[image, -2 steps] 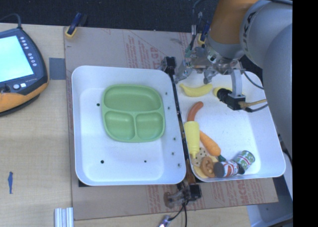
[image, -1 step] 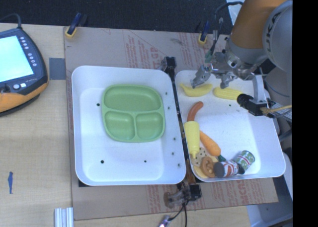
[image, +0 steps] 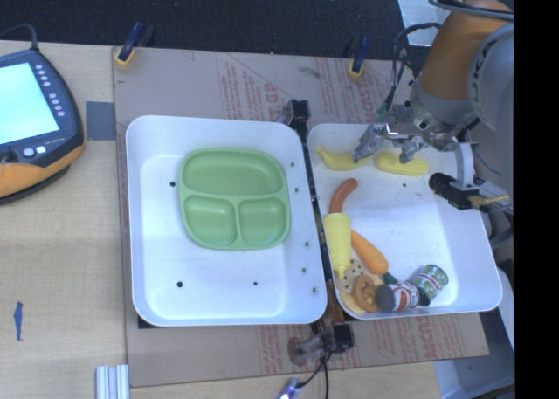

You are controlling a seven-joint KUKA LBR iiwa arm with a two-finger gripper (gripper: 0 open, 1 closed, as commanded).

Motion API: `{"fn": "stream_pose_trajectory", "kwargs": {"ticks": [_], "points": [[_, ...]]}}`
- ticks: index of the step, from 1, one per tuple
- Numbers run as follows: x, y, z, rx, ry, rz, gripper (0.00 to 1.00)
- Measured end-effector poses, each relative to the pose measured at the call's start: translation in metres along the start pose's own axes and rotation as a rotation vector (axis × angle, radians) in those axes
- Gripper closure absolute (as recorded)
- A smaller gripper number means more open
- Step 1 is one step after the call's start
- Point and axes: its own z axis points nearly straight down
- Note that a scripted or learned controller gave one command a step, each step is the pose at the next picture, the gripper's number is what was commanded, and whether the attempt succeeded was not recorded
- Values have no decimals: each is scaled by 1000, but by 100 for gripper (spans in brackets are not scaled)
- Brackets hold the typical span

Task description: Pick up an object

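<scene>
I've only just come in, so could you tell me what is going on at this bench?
A KUKA arm reaches in from the right, its gripper open and low over the far end of the right bin, between two yellow toy pieces. It holds nothing yet. More toy food lies nearer the front: a sausage, corn, a carrot. The left bin holds a green divided plate.

No legible text. Cardboard sheet (image: 262,92) on the bench has faint red printed lettering, too blurred to read. Small can (image: 430,281) in the right bin (image: 454,240) carries a label, probably with print, but it's unreadable. Pendant screen (image: 22,109) shows nothing readable.
</scene>
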Motion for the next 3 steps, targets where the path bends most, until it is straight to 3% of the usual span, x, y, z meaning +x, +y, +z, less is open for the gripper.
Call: {"fn": "stream_pose_trajectory", "kwargs": {"ticks": [1,2,3], "points": [[-87,1,44,-3,1,1,0],[-76,-148,-8,-1,1,-2,0],[-85,-118,50,-1,0,-5,0]]}}
